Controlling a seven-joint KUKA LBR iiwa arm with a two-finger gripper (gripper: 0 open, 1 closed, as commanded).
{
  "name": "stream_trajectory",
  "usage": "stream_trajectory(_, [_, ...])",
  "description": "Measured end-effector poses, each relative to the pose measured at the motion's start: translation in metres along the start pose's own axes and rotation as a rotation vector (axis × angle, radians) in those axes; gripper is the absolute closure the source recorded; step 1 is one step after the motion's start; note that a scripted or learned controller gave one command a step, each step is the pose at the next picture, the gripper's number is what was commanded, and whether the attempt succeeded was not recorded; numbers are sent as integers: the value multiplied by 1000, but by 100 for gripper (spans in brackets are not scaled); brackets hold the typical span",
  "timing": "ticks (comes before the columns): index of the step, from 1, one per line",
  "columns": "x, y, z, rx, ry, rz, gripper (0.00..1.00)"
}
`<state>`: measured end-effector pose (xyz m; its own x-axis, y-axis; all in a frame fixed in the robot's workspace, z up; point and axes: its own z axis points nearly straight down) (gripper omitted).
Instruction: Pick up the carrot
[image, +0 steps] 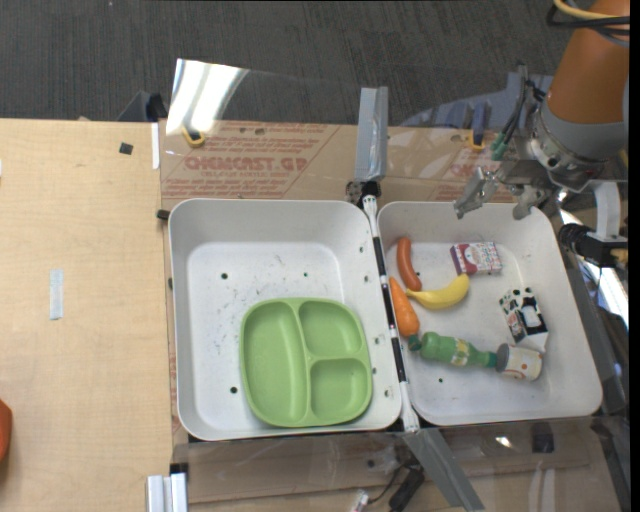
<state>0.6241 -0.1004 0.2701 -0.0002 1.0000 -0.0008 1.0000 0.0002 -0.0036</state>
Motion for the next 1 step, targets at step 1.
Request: stream_trajectory(1, [-64,-25,107,-1,0,173,0])
